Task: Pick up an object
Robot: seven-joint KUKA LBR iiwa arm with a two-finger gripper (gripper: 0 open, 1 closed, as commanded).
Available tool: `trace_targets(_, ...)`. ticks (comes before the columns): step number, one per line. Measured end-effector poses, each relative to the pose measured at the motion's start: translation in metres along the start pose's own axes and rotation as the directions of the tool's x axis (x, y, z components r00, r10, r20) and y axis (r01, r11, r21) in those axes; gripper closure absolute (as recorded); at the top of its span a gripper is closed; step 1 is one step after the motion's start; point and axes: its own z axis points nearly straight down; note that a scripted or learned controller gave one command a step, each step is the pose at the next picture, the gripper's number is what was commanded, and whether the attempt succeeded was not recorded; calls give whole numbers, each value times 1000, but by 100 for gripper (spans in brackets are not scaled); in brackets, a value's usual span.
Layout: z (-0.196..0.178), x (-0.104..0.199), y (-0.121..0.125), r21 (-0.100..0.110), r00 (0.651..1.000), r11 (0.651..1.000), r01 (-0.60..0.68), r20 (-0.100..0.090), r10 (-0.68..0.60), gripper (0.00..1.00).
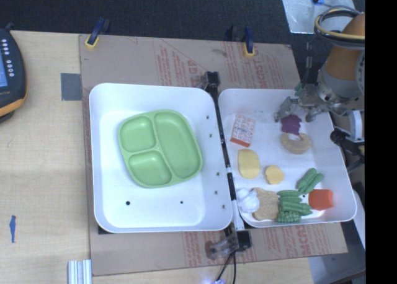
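— Inspector: Position of the tool?

— Assistant: The gripper [296,108] sits low over the right bin [260,100], toward its one o'clock corner. The arm [340,66] enters from three o'clock, orange band above the wrist. Whether the fingers are apart or together, I cannot tell — they are too small and dark against the purple object [290,124] just below them.

— Inspector: Around that?

— Assistant: A tan ring [296,143] touches the purple object at its six o'clock. Toward nine o'clock lies a red-and-white packet [243,129]; below it a yellow block [249,164] and a smaller yellow piece [274,174]. Green pods [294,205] and an orange-red block [321,199] occupy the five o'clock corner.

— Inspector: Surface?

— Assistant: The left bin [108,205] holds a green divided plate [160,147]. Both bins rest on cardboard [161,59] clamped to a wooden bench [37,171]; a handheld pendant [9,69] lies at nine o'clock.
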Motion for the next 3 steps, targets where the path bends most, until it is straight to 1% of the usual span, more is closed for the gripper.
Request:
trace_targets(1, 12, 0, -1, 4, 1000, 1000, -4, -2, 4, 0)
trace_targets(3, 11, 0, -1, 4, 1000, 1000, -4, -3, 4, 0)
